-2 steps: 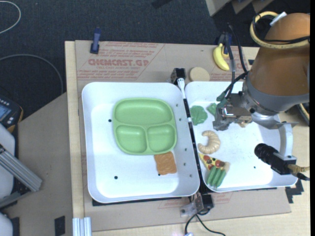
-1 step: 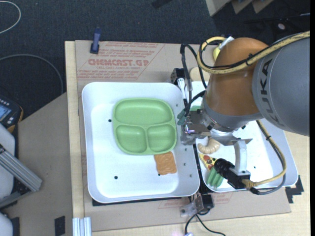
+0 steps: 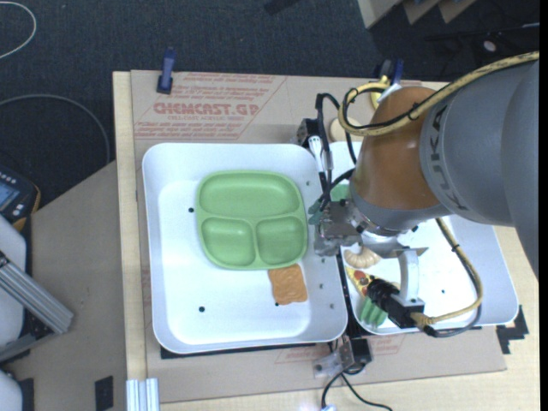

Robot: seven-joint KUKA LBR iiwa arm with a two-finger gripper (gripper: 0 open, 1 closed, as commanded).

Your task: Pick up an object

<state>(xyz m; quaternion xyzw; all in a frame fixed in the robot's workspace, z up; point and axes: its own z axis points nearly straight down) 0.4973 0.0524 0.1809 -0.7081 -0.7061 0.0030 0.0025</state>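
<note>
Dark blue carpet floor (image 3: pixel 77 41), brown printed board (image 3: pixel 214 101) (bench top), loose cables (image 3: pixel 51 101)

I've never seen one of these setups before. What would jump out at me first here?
Probably the big grey arm with its orange band, reaching in from the right and bending down over the right bin. Next, the pale green divided tray lying in the left bin, with a small orange-brown piece just below it.

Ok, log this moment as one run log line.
arm over bin divider | left bin: green tray, orange piece | grasp: unconfirmed
</note>
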